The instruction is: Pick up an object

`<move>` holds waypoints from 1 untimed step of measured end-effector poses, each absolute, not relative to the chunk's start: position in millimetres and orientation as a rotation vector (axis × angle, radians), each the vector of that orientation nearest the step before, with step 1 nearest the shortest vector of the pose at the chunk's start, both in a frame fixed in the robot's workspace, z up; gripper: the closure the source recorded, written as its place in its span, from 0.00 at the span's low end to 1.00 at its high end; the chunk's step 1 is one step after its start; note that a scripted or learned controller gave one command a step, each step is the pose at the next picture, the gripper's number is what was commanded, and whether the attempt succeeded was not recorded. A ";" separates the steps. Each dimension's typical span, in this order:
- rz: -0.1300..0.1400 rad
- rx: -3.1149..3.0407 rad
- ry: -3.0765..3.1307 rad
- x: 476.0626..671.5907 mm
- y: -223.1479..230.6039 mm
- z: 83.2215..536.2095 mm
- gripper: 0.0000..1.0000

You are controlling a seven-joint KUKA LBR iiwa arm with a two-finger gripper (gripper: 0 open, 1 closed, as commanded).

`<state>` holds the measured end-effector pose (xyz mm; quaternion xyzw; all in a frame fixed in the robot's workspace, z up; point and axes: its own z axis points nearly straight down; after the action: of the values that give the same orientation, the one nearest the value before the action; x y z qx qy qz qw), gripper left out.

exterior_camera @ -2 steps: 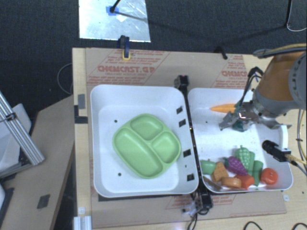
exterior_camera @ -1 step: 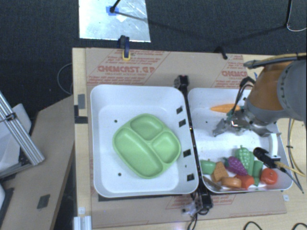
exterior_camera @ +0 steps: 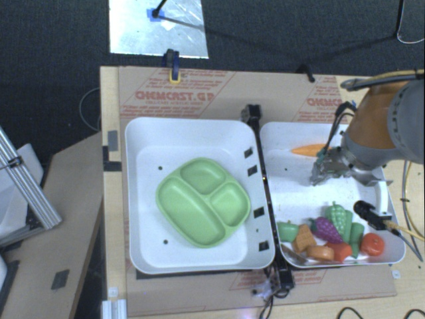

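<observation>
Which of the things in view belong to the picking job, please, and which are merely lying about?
Job: gripper; orange carrot beside it; toy food pile; right bin.

Lying about: green divided plate; left bin; blue clamp; foil sheet.

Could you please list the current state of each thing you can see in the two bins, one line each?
Green divided plate: upright, lying flat in the left bin, nothing on it.
Orange carrot: lying on its side at the right bin's far end, apart from the pile.
Toy food pile: heaped against the right bin's near wall.
Gripper: low over the right bin, beside the carrot.
</observation>
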<state>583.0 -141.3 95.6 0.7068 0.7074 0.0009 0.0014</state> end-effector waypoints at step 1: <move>0.002 2.217 2.223 580.7 -143.7 156.9 1.00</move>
<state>580.7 -143.7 156.9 0.7061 0.7081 0.0006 0.0009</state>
